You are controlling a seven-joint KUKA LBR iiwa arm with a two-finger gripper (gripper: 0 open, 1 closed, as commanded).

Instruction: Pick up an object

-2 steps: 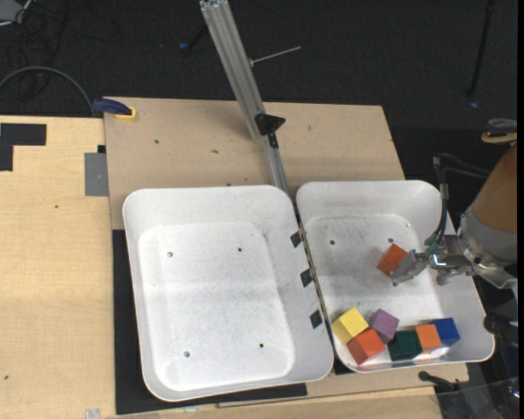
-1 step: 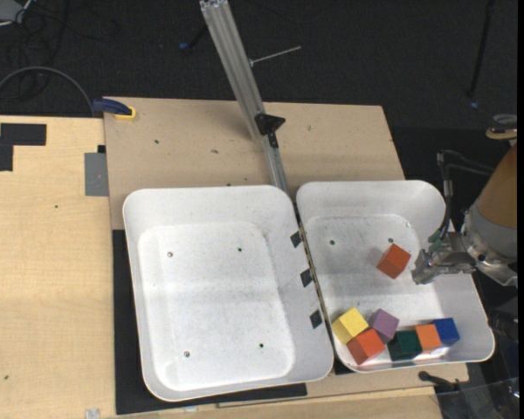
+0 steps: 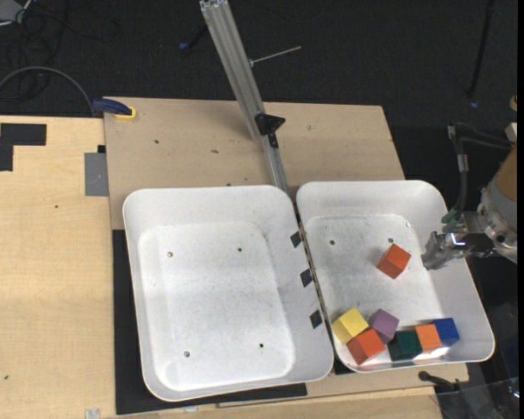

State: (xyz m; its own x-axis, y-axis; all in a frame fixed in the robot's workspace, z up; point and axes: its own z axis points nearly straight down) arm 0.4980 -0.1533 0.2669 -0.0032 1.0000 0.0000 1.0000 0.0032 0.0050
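The orange cube [image 3: 393,260] lies alone, tilted, in the right bin [image 3: 424,195], near the jaws [image 3: 438,251]. Jaw state: cannot tell. The cube is probably light, rigid and smooth. Take hold across two opposite flat faces, not its corners.

The arm is reaching in from the right edge of the camera view, with just its wrist end showing, the pale orange band sitting at the far right above the grey wrist housing. The tool [image 3: 438,250] is pointing leftward at mid-height of the view, its metal tip lying low and roughly level; the state of its tip is too small to make out
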